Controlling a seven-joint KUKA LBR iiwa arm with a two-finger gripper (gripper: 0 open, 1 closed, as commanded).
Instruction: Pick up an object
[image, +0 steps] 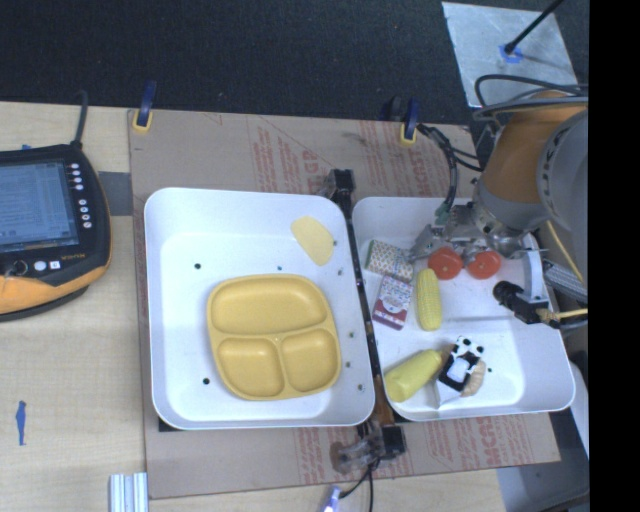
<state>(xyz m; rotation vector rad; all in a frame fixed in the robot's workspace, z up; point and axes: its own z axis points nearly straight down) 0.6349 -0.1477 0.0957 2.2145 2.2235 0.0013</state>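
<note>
My gripper (441, 238) hangs over the back of the right bin (545, 385), just above two red tomato-like balls (446, 263) (484, 264). Left of it lie two small printed packets (389, 259) (393, 302), with a yellow corn cob (428, 299) beside them. Toward the front of this bin lie a yellow bottle-shaped toy (413, 374) and a black-and-white figure (462, 364) on a pale biscuit. The arm's grey body and orange band cover the bin's back right corner.
The left bin (170, 300) holds a yellow divided plate (274, 334) and a pale yellow flat piece (313, 239) near its back right corner. A tablet in an orange case (45, 225) lies on the bench at far left. Clamps stand along the bins' shared edge.
</note>
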